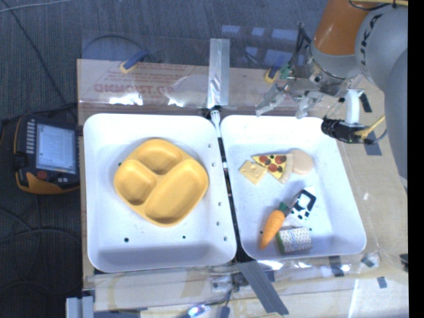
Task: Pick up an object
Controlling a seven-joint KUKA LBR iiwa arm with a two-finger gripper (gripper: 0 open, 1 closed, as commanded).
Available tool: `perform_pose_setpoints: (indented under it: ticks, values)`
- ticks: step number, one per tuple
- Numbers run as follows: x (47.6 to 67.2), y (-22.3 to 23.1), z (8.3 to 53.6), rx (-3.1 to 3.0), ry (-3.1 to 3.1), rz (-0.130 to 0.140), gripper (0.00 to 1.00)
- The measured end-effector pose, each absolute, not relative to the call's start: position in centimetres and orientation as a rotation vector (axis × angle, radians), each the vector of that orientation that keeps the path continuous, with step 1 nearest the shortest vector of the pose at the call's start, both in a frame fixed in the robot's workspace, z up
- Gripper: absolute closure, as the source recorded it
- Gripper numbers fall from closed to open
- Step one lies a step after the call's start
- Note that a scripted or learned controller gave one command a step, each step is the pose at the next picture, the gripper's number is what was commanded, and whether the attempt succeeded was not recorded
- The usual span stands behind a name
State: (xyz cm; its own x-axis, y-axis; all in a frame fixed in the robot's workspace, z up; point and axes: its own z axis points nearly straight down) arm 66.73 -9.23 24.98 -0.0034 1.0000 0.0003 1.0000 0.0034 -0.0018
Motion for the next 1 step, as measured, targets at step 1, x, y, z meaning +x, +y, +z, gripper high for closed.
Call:
perform_pose_setpoints:
  ticks: [1]
  values:
    - [56.77,-13.71,17.47,-2.306,-2.13,0.005,0.0]
